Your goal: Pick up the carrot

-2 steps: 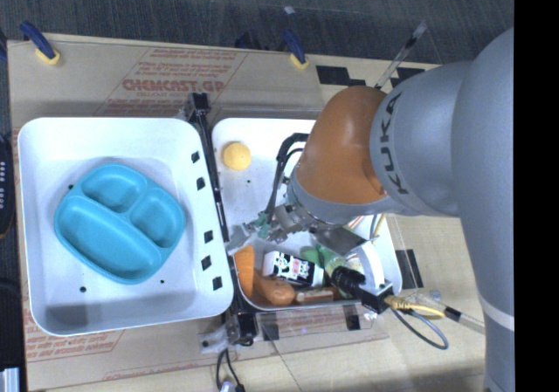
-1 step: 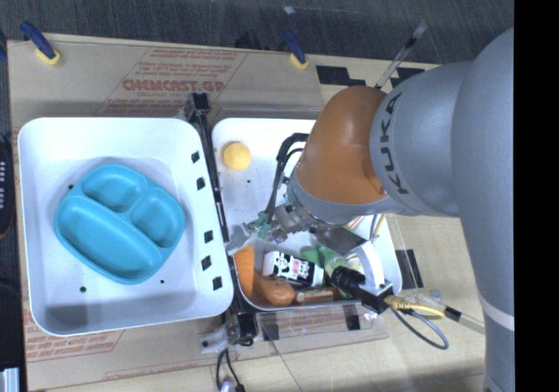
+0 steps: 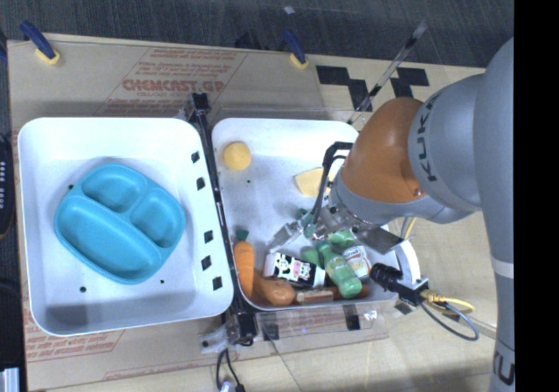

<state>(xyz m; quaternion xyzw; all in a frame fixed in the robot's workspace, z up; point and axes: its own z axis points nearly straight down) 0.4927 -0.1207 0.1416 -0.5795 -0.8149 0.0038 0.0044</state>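
Note:
The carrot (image 3: pixel 244 266) is orange and lies lengthwise along the left wall of the right bin (image 3: pixel 271 141), near that bin's front corner. My gripper (image 3: pixel 302 226) hangs low over the middle of the right bin, up and to the right of the carrot and apart from it. The grey arm with its orange band (image 3: pixel 384 159) covers the bin's right side. Nothing shows held in the gripper.
A brown rounded item (image 3: pixel 278 292), a black-and-white carton (image 3: pixel 293 270) and green bottles (image 3: pixel 339 266) crowd the front of the right bin beside the carrot. A yellow ball (image 3: pixel 236 155) and a yellow wedge (image 3: pixel 307 181) lie further back. The left bin (image 3: pixel 52 146) holds a blue divided plate (image 3: pixel 120 220).

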